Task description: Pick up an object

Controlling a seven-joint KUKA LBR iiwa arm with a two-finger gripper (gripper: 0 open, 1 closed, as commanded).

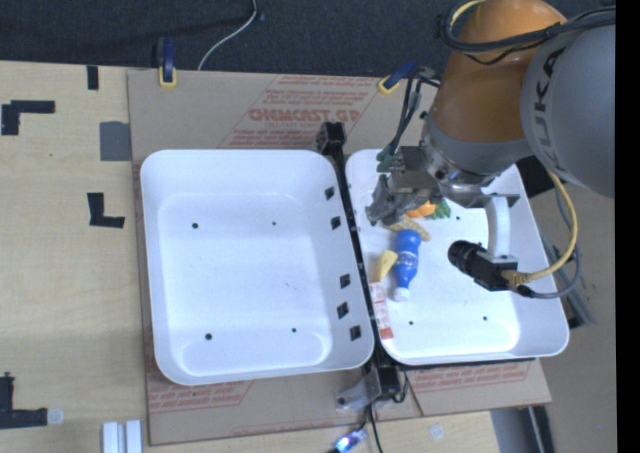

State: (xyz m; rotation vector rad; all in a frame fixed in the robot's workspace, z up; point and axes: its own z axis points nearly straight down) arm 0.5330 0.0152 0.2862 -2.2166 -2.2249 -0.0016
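Observation:
My gripper (392, 206) hangs low over the upper left part of the right bin (470, 336), just above a small cluster of objects. A blue tube with a white cap (406, 259) lies directly below the gripper. Beside the tube, to its left, rests a small yellow piece (386, 264). An orange and green item (430, 209) peeks out by the gripper's right side. The grey and orange wrist hides the bin's far corner and whatever lies beneath it.
The left bin (245, 266) sits next to the right one, split from it by a black clipped divider (347, 241). A red and white strip (378, 303) lies along the right bin's left wall. A black cable fitting (478, 263) hangs off the arm.

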